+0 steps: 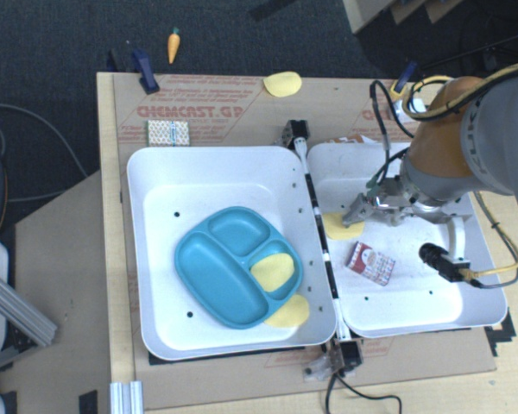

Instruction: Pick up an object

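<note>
Two white bins sit side by side on the surface. The arm (466, 136) reaches into the right bin (414, 313), and its hand (356, 216) is low over that bin's left part, right at a flat yellow piece (335, 225) lying against the dividing wall. Whether the hand's two parts stand apart or together cannot be told from here, and nothing is seen held between them, so the pick appears not yet made: grasping and lifting are still to do. A small red-and-white packet (371, 263) lies near the yellow piece, toward the bin's middle, free of the hand. The left bin (155, 197) holds a blue divided plate (224, 270) with a yellow piece (274, 270) in one compartment and another yellow piece (288, 312) just beside its lower rim. The dividing wall crowds the nearest target and may hinder a clean grip.
</note>
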Robot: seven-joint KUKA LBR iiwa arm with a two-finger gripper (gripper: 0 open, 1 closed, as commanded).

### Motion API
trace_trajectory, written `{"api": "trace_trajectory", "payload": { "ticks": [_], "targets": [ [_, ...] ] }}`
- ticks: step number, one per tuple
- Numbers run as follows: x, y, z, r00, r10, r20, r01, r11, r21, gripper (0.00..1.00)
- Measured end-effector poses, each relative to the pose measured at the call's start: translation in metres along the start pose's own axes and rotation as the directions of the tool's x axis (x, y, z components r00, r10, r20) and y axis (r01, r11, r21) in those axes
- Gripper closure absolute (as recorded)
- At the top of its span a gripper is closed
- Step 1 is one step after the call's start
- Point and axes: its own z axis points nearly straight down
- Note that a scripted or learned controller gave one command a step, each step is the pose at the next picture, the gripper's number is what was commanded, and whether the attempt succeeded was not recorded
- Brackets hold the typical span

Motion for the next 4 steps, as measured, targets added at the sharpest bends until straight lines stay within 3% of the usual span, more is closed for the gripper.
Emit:
{"api": "trace_trajectory", "payload": {
  "ticks": [1, 2, 3, 4],
  "targets": [
    [-0.03, -0.108, 0.001, 1.0, 0.001, 0.0, -0.001, 1.0, 0.003, 0.0],
    [0.002, -0.107, -0.064, 1.0, -0.001, 0.0, 0.001, 1.0, 0.001, 0.0],
    [-0.002, -0.106, -0.004, 1.0, 0.002, 0.003, -0.002, 1.0, -0.006, 0.0],
    [-0.068, -0.092, -0.064, 1.0, 0.001, 0.001, -0.001, 1.0, 0.0, 0.0]
  ]
}}
